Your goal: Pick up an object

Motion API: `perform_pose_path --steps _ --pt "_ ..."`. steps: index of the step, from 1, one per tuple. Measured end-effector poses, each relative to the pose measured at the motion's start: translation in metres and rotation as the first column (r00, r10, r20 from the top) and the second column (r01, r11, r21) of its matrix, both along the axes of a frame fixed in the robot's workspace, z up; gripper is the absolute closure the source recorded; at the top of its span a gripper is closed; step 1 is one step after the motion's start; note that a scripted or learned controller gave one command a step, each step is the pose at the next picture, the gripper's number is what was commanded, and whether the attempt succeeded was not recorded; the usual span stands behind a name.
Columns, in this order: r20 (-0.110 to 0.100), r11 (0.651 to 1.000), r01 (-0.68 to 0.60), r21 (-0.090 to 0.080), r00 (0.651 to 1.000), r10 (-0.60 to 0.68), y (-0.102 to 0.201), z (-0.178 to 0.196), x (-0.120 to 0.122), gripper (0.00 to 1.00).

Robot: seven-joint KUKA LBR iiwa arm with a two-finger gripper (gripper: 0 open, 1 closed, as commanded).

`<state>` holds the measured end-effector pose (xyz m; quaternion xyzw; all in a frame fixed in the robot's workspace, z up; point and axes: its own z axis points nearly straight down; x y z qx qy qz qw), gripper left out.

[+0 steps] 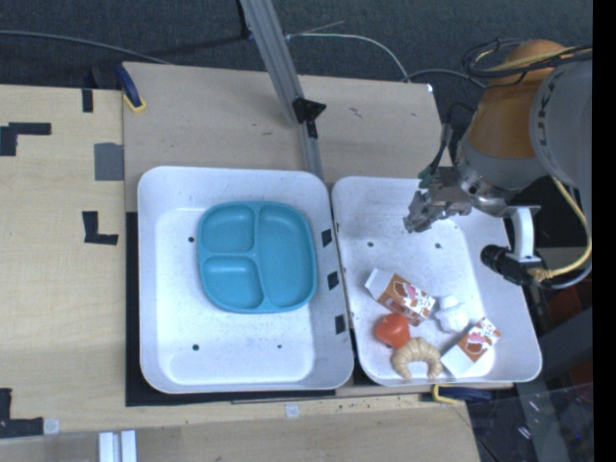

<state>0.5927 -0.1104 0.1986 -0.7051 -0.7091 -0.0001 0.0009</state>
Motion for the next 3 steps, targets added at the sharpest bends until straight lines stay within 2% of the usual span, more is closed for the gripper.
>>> perform_pose_path --steps 1,3 --pt "-0.001 1.000 -0.001 0.000 1.000 0.001 0.052 -0.006 0.007 1.00" --pt "0.000 1.000 -0.002 0.001 1.000 0.002 0.160 0.019 0.012 1.00"
